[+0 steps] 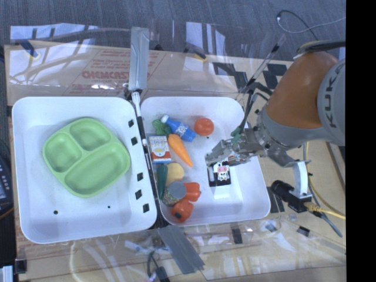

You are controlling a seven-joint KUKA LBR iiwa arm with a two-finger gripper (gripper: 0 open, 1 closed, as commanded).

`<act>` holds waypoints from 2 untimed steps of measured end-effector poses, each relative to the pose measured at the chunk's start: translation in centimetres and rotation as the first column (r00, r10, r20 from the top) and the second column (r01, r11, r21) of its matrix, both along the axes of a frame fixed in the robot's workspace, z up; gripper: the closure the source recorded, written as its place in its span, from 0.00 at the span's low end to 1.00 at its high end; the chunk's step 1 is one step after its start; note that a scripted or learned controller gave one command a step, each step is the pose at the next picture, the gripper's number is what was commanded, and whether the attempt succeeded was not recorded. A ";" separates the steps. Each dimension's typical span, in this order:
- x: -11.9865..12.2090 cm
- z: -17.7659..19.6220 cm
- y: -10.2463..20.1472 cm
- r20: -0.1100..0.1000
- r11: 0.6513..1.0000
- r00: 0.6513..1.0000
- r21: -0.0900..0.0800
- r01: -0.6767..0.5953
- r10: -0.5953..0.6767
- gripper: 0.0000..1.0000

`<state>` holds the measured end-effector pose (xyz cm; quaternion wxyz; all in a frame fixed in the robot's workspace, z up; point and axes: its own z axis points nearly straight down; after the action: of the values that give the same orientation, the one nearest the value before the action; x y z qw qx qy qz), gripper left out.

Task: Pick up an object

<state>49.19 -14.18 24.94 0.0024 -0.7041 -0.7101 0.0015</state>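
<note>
My gripper [226,155] hangs over the right part of the right bin [252,187], low above its floor. A small black item with a white and red label [220,174] lies just below the gripper tip; I cannot make out whether it is held. To the left lie an orange carrot [180,150], a red ball-like fruit [204,126], a blue and white bottle [179,129] and a small red and white box [158,148].
Along the right bin's left side lie a green vegetable [160,125], a yellow fruit [174,171], a grey-topped can [174,191] and red pepper pieces [189,192]. A green divided plate [86,155] sits in the left bin [29,204].
</note>
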 end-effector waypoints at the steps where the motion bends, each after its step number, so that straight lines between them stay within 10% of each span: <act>1: 7.5 -13.9 4.2 0.020 0.999 0.999 -0.003 -0.046 0.046 0.00; 2: 2.4 -14.7 4.2 0.034 0.966 0.965 -0.021 -0.258 0.259 0.00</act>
<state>51.60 -9.97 10.28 -0.0167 -0.6053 -0.7958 -0.0051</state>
